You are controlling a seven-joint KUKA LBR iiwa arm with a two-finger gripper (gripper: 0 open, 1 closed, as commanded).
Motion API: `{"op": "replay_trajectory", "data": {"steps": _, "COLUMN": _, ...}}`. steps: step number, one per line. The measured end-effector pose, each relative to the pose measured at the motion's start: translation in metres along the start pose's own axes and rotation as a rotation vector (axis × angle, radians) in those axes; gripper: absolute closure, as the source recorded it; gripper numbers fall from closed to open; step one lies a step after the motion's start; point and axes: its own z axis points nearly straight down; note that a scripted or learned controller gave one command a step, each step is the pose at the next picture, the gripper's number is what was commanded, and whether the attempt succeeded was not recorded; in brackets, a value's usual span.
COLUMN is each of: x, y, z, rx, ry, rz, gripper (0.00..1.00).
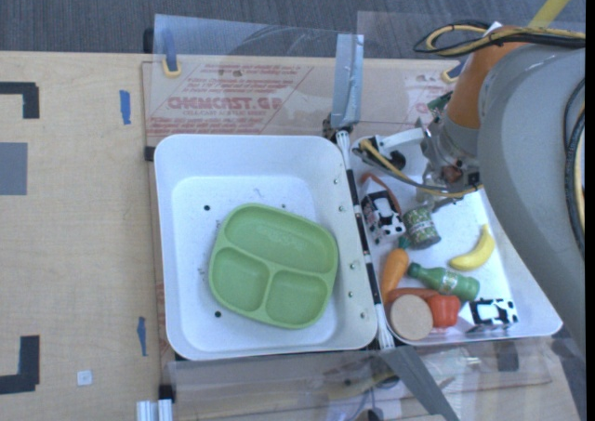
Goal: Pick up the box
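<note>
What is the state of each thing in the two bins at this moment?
Green tray: flat, right side up, in the left bin.
Banana: lying in the right bin.
Carrot: lying, tip toward the bin's front.
Green bottle: on its side.
Small can: tilted, under the arm's wrist.
Gripper: low over the right bin.

The light is bright and even. The white bins [177,224] shine a little but nothing is washed out. Shadows are soft and small, like the thin dark edge under the green plate [272,265]. The big grey arm [539,140] looks a bit blurry.
</note>
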Motion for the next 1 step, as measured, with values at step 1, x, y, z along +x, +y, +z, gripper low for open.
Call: {"op": "replay_trajectory", "data": {"steps": 1, "x": -0.0108, "y": -0.0233, "z": -0.1007, "rx": -0.004, "ry": 0.006, "rz": -0.002, "gripper": 1.0}}
